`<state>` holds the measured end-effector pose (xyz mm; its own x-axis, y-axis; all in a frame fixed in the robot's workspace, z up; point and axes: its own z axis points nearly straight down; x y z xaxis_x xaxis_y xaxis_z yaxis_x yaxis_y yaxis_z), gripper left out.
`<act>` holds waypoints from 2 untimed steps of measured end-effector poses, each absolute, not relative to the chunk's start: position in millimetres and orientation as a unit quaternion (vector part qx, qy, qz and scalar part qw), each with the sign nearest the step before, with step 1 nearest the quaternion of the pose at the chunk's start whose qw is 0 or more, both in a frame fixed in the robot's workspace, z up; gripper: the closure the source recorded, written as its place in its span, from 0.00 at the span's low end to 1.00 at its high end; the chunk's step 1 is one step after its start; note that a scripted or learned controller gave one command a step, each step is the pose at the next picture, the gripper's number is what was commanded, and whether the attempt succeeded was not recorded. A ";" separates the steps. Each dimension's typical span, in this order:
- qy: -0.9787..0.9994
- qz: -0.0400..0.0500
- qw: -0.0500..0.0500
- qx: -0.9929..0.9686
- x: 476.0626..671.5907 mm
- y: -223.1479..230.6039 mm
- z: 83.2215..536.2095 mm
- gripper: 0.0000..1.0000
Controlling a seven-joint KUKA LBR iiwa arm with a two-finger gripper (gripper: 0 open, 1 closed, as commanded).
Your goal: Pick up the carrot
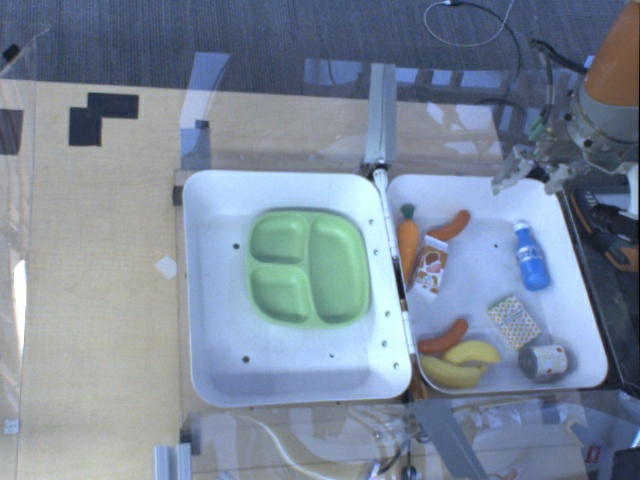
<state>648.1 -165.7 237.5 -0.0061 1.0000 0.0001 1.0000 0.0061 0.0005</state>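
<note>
The carrot (408, 245) is orange with a green top. It lies lengthwise along the left wall of the right bin (590, 353), green end toward the back. My gripper (527, 177) hangs over the bin's back right corner, well to the right of the carrot and apart from it. Its fingers (504, 179) are spread open and hold nothing.
Beside the carrot are a small carton (431, 266) and a red sausage (449, 226). The right bin also holds a blue bottle (531, 256), a patterned sponge (514, 321), a can (543, 360), a banana (460, 364) and another sausage (443, 336). A green divided plate (306, 268) sits in the left bin (215, 368).
</note>
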 end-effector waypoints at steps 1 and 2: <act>0.716 0.000 0.000 0.698 604.8 -104.5 185.1 0.00; 0.735 0.001 0.001 0.678 603.0 -90.7 107.8 0.00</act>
